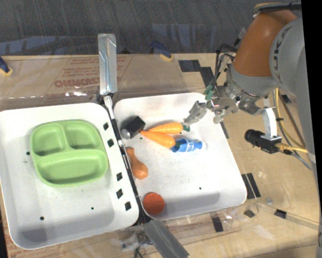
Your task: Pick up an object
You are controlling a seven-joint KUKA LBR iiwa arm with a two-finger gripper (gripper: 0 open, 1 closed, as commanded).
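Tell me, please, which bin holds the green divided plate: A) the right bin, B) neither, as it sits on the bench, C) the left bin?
C: the green divided plate lies flat inside the left bin, apart from the carrots in the right bin.

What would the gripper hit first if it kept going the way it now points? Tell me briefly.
The gripper points down and leftward into the right bin. Going on, it would likely meet the orange carrots first, with the blue bottle just beside that line. Its height above them is unclear from this single view.
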